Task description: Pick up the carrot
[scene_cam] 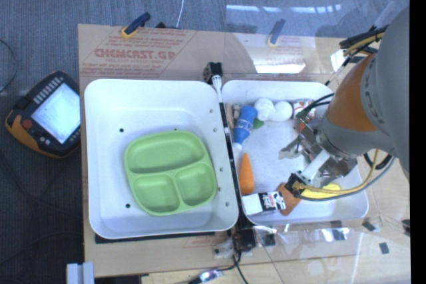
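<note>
Orange and tapered, your carrot lies in the right bin, hard against its left wall, with a blue-and-white bottle just above it and a small black-and-white labelled pack, its print too small to read, just below. Your pincer hangs over the middle of that bin, apart from the carrot; how wide it stands you cannot tell, and the grey arm slants in from the right. Across the cardboard on the counter behind the left bin, which holds a green divided plate, red lettering reads roughly "CHEMCAST GP".
</note>
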Robot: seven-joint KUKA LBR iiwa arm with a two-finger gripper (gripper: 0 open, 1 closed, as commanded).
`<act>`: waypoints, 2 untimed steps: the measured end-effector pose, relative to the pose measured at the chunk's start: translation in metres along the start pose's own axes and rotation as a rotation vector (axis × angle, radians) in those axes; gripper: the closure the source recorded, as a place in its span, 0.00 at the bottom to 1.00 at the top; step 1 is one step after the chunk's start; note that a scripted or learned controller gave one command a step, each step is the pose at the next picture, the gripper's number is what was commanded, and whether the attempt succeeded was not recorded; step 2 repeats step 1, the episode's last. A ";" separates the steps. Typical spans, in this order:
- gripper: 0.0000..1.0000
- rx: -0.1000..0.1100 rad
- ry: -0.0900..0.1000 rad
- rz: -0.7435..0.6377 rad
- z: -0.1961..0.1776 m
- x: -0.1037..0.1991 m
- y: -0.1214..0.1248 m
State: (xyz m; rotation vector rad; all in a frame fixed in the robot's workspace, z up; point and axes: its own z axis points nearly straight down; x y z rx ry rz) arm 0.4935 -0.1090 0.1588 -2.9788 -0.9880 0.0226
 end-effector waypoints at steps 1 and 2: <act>0.00 -0.004 0.008 0.158 0.069 0.042 0.018; 0.00 -0.004 0.008 0.158 0.069 0.042 0.018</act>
